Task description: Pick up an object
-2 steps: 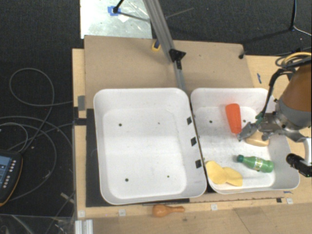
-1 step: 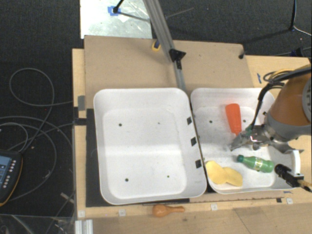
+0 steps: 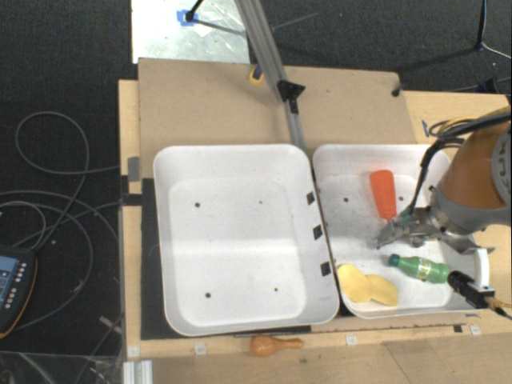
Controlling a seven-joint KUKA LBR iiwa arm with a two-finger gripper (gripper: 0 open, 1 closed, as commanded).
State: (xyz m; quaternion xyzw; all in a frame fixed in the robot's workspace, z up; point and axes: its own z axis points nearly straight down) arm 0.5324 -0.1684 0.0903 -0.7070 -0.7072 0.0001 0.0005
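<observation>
The arm [image 3: 480, 174] came in from the right and reached over the right bin [image 3: 352, 160]. The gripper [image 3: 398, 232] sat low over the bin floor, just below the lower end of the orange cylinder [image 3: 383, 194] and just above the cap end of the green bottle [image 3: 419, 267]. Whether its fingers were apart or together could not be told; nothing was seen between them.

The orange cylinder lay nearly upright in the upper middle of the right bin. The green bottle lay on its side near the bin's lower right. The yellow item [image 3: 366, 286] rested at the bin's lower left corner, apart from the bottle.

The left bin [image 3: 232, 162] stood beside the right one. A small tan object [image 3: 275, 344] lay on the bench [image 3: 200, 102] below the left bin.
</observation>
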